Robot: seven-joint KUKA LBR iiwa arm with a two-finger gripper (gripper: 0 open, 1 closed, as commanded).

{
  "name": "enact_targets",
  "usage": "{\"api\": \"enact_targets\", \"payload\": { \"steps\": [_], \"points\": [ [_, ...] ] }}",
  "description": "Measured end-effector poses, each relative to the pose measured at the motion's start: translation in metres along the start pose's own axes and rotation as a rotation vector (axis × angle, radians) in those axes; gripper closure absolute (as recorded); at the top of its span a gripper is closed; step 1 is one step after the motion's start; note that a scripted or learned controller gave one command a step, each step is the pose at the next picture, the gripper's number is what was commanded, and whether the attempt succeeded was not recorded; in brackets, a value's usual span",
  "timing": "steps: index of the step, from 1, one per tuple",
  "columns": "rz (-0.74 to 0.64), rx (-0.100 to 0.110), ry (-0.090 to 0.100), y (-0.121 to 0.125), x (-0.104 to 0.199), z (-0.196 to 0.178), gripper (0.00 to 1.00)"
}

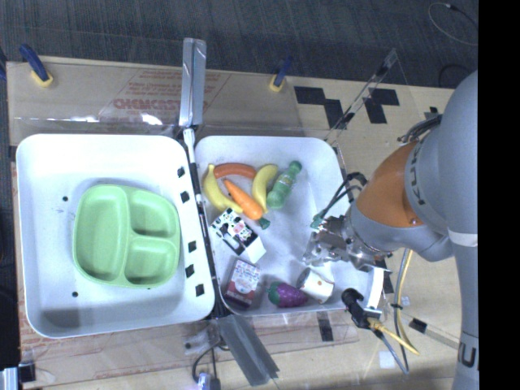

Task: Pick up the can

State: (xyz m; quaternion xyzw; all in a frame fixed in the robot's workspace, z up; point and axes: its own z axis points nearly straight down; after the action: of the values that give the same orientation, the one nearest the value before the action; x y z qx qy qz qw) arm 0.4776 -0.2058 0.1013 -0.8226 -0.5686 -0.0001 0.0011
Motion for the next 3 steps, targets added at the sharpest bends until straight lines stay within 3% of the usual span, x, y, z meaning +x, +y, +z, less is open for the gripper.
{"api": "enact_targets", "payload": {
  "steps": [1, 2, 3],
  "points": [
    [0.076, 0.004, 0.001, -0.001, 0.009, 0.01, 1.0],
    [0.076, 0.004, 0.001, -0.001, 0.01, 0.01, 0.0],
    [0.02, 0.001, 0.0, -0.003, 0.005, -0.009, 0.0]
  ]
}}
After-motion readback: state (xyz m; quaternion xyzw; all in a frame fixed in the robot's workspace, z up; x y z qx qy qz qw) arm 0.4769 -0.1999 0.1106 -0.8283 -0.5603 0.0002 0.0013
